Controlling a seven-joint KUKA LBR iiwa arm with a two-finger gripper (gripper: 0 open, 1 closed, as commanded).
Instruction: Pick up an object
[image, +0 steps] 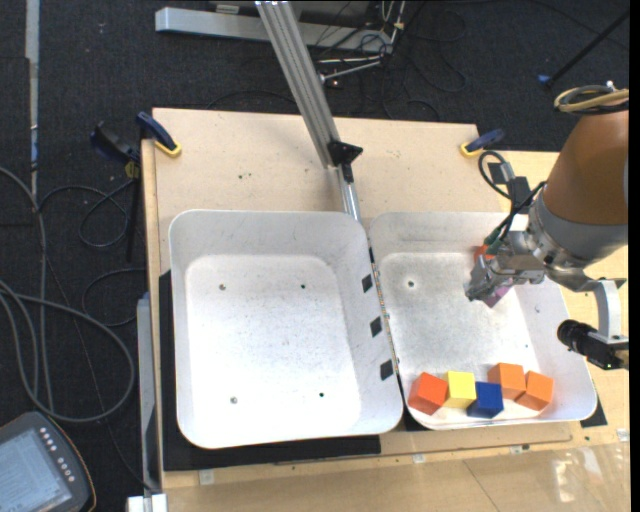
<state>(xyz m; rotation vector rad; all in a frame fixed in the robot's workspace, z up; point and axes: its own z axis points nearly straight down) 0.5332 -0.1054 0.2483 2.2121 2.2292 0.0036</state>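
The arm reaches in from the right, wrist bent down so the gripper (488, 290) hangs over the right bin (430, 262) in its upper right part; whether it is wide or narrow, I cannot tell. Along the bin's near edge sit an orange block (429, 392), yellow block (461, 387), blue block (488, 399) and two more orange blocks (524, 384)

Orange (430, 391), yellow (461, 386), blue (488, 399) and two orange blocks (524, 384) clustered at right bin's (440, 300) near edge

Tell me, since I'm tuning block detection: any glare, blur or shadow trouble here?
Camera view: even, soft lighting; blocks sharp, faint shadows in the right bin; gripper slightly blurred; glare along the bench front edge.
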